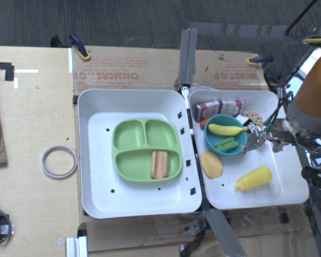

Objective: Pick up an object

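Yellow squeeze bottle (253,178), lower right of frame in the right bin (289,197): probably light, smooth, slippery; grip across its body. End effector (255,139) at blue bowl (224,143) rim; state unreadable.

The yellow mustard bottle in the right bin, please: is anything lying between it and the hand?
Nothing visible does. The hand sits at the blue bowl's right rim, and bare bin floor separates it from the yellow mustard bottle below.
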